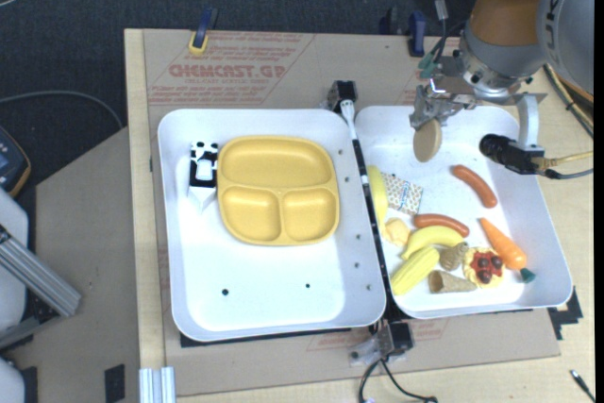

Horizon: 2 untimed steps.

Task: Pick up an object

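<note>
Jumbled toy food, pieces overlapping, some indistinct.

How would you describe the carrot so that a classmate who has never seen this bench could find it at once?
Start at the right-hand white bin, the one with the toy food. Look along its right side, toward the near corner, where the carrot lies slanted beside a small pizza slice. It is the orange, tapering piece with a green tip, unlike the rounded reddish sausage above it.

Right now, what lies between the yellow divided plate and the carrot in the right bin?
In the camera view, from the yellow divided plate towards the carrot: the bins' adjoining rims, a banana, then a sausage.
</note>
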Each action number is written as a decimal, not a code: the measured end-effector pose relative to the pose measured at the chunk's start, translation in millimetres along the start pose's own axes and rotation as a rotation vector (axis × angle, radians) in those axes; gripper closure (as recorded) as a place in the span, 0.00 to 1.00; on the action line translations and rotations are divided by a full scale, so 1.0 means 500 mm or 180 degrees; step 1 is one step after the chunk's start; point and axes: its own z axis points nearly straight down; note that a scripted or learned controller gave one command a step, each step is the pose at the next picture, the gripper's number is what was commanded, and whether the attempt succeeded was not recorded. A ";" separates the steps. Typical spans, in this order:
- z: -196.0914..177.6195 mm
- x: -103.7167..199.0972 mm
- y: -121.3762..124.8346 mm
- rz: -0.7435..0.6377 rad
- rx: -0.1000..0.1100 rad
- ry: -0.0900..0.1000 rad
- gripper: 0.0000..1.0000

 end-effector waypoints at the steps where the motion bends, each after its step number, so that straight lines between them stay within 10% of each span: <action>1: 0.005 0.084 -0.036 -0.0002 0.0000 0.0000 1.00; 2: -0.024 0.171 -0.074 -0.0004 -0.0002 0.0001 1.00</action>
